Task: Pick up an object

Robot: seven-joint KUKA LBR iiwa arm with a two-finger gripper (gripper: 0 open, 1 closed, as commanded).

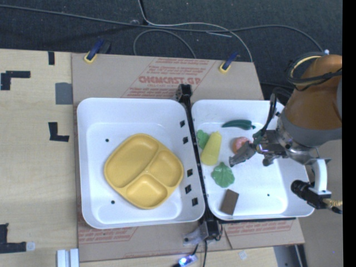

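The gripper [248,152] hangs low in the right bin [278,202], beside a pink object [240,143] toward the bin's far edge; whether it is open I cannot tell. It should centre over the object before closing.

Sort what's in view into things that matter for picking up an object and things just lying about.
For the job:
- gripper
- right white bin
- yellow corn-shaped toy
- green leafy toy
- dark green pepper-shaped toy
- pink toy
- brown block

Lying about:
- yellow divided plate
- left white bin
- brown cardboard sheet
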